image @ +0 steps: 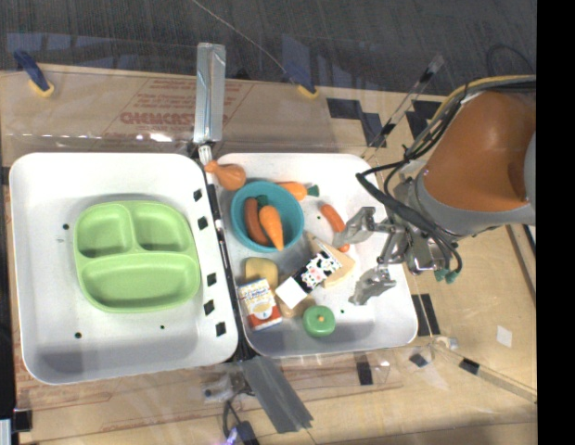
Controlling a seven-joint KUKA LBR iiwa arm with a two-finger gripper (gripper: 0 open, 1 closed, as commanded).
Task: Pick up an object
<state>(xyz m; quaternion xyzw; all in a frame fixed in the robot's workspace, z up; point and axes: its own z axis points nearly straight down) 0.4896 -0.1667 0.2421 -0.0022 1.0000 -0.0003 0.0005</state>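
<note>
My gripper (364, 255) hangs over the right side of the right bin (385, 327), fingers spread apart with nothing between them. Just left of it lie a black-and-white patterned carton (322, 269) and a small orange carrot (333, 217). A blue bowl (266, 214) holds two carrots. Near the bin's front sit a green round toy (318, 320), a white block (291, 295), a red-and-white carton (258, 303) and a yellowish piece (261, 270). An orange toy (227, 174) lies at the bin's back left corner.
The left bin (37, 248) holds a green divided plate (136, 253). A metal post (210, 91) stands behind the divider between the bins. Cables (408, 156) loop from the arm over the right bin's back right corner.
</note>
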